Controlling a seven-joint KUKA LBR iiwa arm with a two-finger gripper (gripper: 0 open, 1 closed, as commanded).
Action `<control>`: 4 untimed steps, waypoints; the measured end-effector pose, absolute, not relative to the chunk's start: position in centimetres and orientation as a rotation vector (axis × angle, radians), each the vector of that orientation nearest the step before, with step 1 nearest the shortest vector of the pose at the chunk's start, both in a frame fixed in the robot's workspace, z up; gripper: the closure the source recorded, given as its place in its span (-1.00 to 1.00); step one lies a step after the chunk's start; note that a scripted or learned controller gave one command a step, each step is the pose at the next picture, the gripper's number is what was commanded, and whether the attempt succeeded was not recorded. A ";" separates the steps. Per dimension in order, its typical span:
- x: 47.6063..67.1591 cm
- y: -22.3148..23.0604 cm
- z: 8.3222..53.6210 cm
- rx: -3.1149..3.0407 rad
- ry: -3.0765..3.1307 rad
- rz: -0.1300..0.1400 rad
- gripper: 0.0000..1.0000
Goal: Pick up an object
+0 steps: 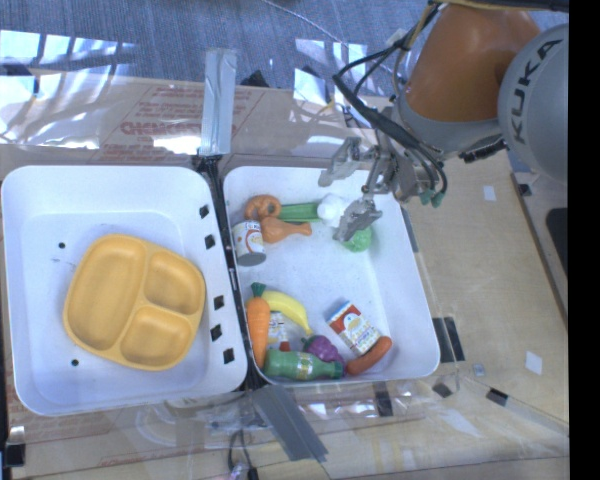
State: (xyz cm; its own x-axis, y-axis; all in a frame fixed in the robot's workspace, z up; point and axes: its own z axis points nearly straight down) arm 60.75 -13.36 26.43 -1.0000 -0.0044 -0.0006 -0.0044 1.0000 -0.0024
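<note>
The gripper hangs over the upper right part of the right bin. Its metal fingers stand spread apart, and I see nothing held between them. A small green object lies just under one fingertip; whether they touch I cannot tell. A white ball lies beside it, near a brown chicken leg. A smooth banana and carrot lie lower. The left bin bears a yellow divided plate
</note>
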 end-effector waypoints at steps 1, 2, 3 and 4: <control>54.9 -9.8 18.1 -0.704 3.064 0.003 -1.00; 50.4 -9.6 9.4 -0.751 3.037 -0.011 -1.00; 50.3 -16.0 21.0 -0.437 3.103 -0.007 -1.00; 51.0 -17.9 10.8 -0.577 3.077 -0.010 -1.00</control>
